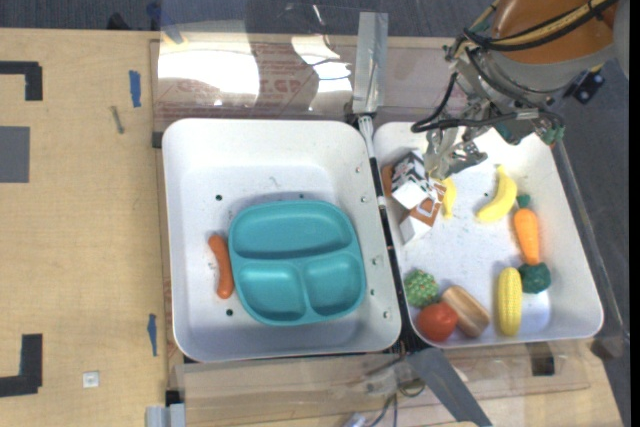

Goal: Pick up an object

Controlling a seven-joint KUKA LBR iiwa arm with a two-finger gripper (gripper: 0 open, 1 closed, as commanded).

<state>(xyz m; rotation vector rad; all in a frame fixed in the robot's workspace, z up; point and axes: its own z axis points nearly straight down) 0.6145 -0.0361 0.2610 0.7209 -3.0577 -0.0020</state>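
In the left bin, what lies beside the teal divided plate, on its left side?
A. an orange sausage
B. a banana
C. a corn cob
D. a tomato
A: an orange sausage lies in the left bin, just left of the teal divided plate; the banana, tomato and corn cob are in the right bin.

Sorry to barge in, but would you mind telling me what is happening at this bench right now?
The arm's gripper is lowered into the right bin, over a small white and orange carton near its left wall. Toy food lies around it: a banana, carrot and corn cob. The left bin holds a teal divided tray.
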